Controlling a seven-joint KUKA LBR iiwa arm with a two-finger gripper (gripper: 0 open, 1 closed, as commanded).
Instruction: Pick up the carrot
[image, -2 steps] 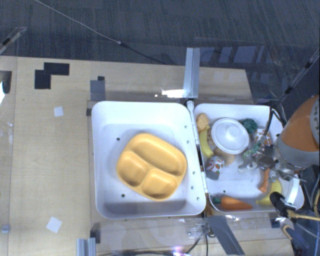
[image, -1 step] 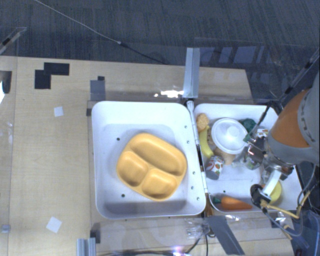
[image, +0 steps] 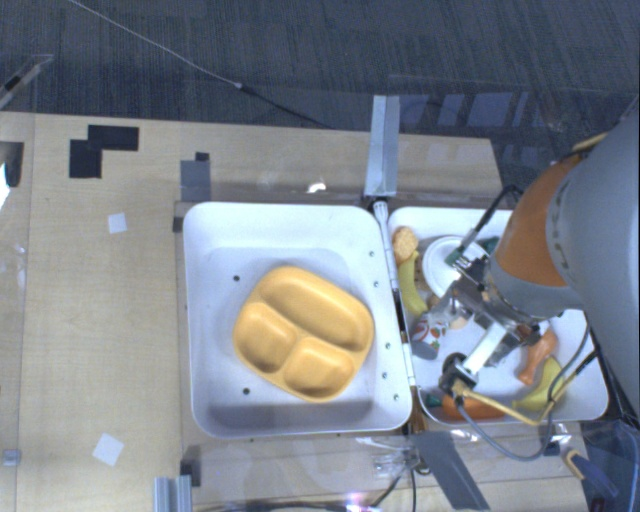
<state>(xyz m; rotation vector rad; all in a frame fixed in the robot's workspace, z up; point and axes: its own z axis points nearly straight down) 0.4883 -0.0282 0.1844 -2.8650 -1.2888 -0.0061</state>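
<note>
I judged the gripper (image: 447, 312) was only approaching the carrot (image: 538, 356) in the right bin (image: 592, 396), its grasp I could not tell, and next it needed alignment above.

Soft, even light falls from above. The left bin (image: 210, 330) glows bright white, with faint grey shading along its walls and a small glare spot at its far rim. The arm (image: 600, 220), near the lens, looks blurred.
</note>
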